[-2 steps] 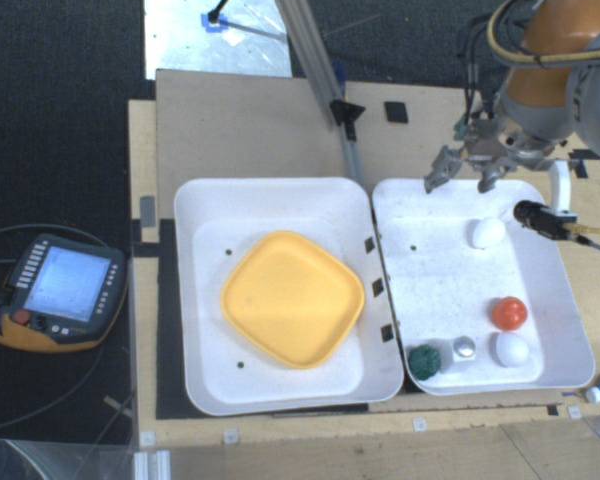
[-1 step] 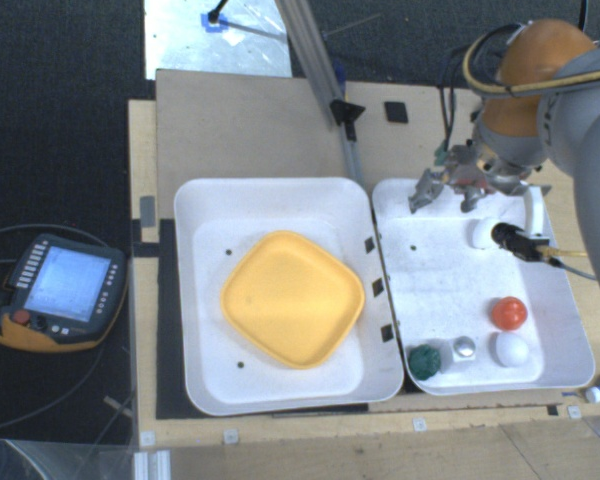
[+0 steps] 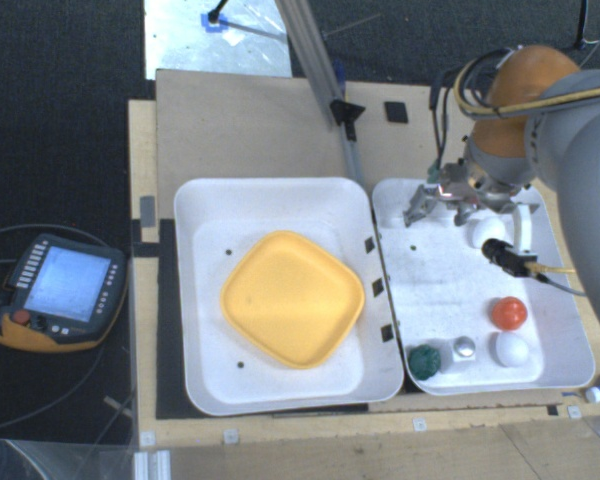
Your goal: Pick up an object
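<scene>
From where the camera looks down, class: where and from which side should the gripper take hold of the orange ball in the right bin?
Grip the orange ball across its middle, coming straight down from above. It is round, so any pair of opposite sides probably serves; set the fingers left and right, since the white ball lies close in front.

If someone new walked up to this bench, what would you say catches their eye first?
Most likely the big yellow plate, lying in the middle of the left bin. Next comes the grey arm with its orange band, reaching in from the right so that its pincer is over the far end of the right bin. Near that bin's front edge sit an orange ball, a white ball and a dark green object.
</scene>
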`<act>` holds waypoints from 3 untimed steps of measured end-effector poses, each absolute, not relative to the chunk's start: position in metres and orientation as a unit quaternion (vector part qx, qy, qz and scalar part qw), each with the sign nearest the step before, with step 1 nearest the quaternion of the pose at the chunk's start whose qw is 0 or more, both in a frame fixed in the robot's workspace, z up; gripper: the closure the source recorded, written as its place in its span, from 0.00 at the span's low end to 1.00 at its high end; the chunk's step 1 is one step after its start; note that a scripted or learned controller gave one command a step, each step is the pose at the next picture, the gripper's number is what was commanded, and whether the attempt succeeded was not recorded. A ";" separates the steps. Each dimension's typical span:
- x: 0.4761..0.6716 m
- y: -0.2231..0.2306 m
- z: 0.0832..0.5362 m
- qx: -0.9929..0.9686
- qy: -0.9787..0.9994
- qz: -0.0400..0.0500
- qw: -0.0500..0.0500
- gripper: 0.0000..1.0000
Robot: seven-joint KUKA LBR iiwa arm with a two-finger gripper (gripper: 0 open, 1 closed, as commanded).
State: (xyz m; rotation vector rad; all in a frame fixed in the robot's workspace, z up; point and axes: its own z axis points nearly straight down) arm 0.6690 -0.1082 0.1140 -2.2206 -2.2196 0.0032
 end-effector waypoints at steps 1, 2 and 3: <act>0.669 -0.108 0.090 -0.707 -0.707 0.000 0.000 0.00; 0.670 -0.108 0.101 -0.707 -0.707 -0.001 -0.001 1.00; 0.675 -0.106 0.164 -0.707 -0.707 -0.002 -0.002 1.00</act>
